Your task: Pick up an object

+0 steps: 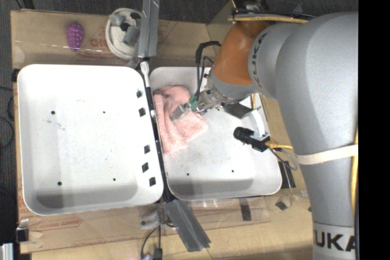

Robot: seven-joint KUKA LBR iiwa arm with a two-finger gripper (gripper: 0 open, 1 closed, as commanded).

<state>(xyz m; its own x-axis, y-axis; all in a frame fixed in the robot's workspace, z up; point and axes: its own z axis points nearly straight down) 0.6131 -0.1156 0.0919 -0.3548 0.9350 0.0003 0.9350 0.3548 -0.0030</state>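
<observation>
You see the gripper (183, 110) down on the pink cloth (178, 120), which lies bunched in the right bin (244, 182) against the divider. Whether it grips the cloth, you cannot tell.

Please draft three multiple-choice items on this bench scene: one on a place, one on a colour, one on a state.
1. Where does the crumpled pink cloth lie?
A. left white bin
B. right white bin
C. on the cardboard

2. What colour is the small knobbly object behind the left white bin?
A. purple
B. green
C. yellow

3. Where is the gripper?
A. high over the left bin
B. down at the cloth
C. outside both bins

Key: 1 B, the cloth sits by the right bin's left wall. 2 A, it reads purple against the cardboard. 3 B, its tip meets the pink cloth.
</observation>
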